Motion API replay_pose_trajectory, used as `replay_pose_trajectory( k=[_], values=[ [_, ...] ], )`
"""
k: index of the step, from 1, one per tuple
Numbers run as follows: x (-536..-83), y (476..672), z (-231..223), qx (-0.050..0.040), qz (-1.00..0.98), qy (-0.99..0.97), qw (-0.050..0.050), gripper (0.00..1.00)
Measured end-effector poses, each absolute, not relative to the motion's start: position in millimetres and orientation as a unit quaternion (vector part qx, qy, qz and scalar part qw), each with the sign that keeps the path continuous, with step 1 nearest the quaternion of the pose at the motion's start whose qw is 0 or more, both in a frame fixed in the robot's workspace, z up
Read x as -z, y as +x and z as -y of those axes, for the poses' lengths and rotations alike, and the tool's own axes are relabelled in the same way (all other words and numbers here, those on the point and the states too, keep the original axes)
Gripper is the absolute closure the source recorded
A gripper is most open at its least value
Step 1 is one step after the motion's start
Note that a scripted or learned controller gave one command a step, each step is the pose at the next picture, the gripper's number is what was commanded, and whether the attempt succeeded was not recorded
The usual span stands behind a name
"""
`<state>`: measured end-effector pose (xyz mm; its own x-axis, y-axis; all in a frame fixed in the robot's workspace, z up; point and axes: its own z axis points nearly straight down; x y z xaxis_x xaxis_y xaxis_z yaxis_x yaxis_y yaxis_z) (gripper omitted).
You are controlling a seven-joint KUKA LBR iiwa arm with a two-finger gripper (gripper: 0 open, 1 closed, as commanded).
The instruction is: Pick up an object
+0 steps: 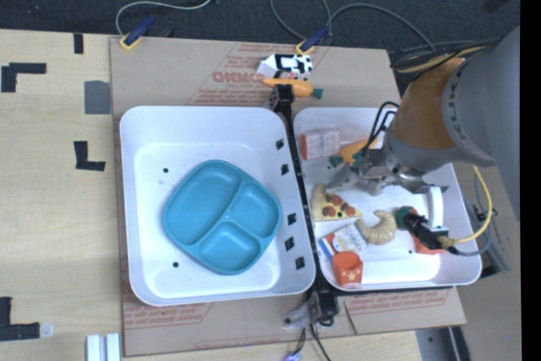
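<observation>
The gripper (370, 167) is hanging low in the right bin (461, 266), grip state impossible to tell, so it should be centering above the croissant (379, 226) nearby before descending.

A robotics lab: a grey arm (461, 110) over two white bins (135, 182), taped cardboard base (228, 76), loose cables (296, 0).

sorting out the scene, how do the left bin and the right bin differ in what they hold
The left bin holds one thing, a blue divided plate lying flat near its middle; the right bin holds several small things, among them a croissant, a pizza slice and an orange carton. The arm reaches into the right bin, not the left. Both are shallow, white and side by side.
</observation>
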<state>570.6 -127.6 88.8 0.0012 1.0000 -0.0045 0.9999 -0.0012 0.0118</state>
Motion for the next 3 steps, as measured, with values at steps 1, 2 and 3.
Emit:
replay_pose_trajectory(
  k=[1,2,3],
  values=[
    [-88,622.9,121,-0.0001,-0.708,0.707,0.0,0.0],
    [-84,650.9,112,0.0062,-0.706,0.708,-0.006,0.0],
    [-82,660.5,118,0.0124,-0.705,0.709,-0.018,0.0]
  ],
)
